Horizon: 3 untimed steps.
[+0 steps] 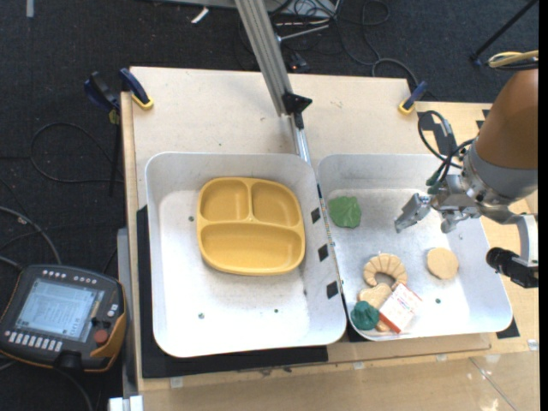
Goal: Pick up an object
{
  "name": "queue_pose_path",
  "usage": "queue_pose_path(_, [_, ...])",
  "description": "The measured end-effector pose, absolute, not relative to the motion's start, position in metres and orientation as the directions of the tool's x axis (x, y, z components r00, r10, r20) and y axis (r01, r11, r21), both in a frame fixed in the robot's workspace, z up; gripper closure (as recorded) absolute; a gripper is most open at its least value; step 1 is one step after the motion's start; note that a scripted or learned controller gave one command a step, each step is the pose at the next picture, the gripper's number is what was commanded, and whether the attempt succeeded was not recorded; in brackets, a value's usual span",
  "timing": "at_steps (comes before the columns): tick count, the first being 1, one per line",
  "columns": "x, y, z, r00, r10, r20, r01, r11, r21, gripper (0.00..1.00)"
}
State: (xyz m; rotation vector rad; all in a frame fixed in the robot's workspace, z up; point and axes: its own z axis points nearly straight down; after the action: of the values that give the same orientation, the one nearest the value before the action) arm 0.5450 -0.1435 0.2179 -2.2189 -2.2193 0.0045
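On the bench, the left bin held a yellow divided tray, its three compartments bare. The right bin held a green lump, a croissant, a dark green piece, a red-and-white packet and a round biscuit. The gripper hovered with fingers apart, holding nothing — best aimed at the biscuit just below, which lay alone; the croissant cluster looked crowded.
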Motion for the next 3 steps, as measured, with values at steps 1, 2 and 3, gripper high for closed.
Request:
queue_pose_path(1, [0.554,-0.140,0.167,-0.001,1.000,0.001,1.000,0.001,-0.005,0.00])
queue_pose_path(2, [0.553,-0.136,0.124,0.000,1.000,0.001,1.000,0.000,-0.005,0.00])
queue_pose_path(3, [0.554,-0.137,0.137,0.000,1.000,0.000,1.000,0.000,0.001,1.00])
